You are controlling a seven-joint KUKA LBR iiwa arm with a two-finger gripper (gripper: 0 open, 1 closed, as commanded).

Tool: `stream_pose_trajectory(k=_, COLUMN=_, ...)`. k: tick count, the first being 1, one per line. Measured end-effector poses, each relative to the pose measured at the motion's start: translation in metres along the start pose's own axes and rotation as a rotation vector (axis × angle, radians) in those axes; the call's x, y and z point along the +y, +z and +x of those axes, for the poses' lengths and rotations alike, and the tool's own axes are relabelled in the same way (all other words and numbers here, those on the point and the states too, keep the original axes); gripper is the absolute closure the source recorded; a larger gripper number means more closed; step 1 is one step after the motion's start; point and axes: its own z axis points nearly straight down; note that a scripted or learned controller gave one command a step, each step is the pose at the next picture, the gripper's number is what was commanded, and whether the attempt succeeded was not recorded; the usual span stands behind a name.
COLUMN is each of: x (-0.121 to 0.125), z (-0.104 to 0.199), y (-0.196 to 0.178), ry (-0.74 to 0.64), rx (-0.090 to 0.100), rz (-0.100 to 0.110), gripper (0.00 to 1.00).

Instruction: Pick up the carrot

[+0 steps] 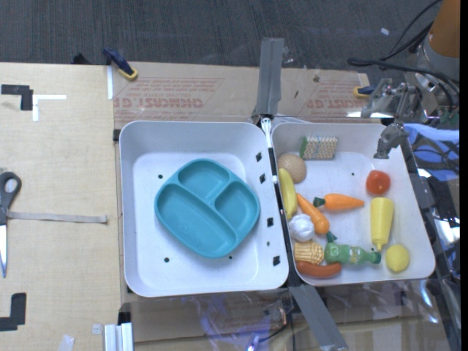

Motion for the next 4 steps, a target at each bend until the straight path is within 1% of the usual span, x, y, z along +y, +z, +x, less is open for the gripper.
stream_pose_trajectory(k=1, x=0.084, z=0.017, y=0.093, ry=-0.07, rx=0.0, rz=-0.001, gripper=0.0)
stream_pose_trajectory(k=2, x=0.053, z=0.085, y=0.168, ry=-0.021, rx=0.003, rz=0.0, gripper=0.0)
stream_pose_trajectory(k=3, x=0.027, z=0.093, y=0.198, ry=0.23, rx=0.003, rz=0.0, gripper=0.0)
stream_pose_trajectory(k=4, x=0.048, z=0.114, y=0.198, ry=0.661, rx=0.002, rz=0.001, gripper=0.0)
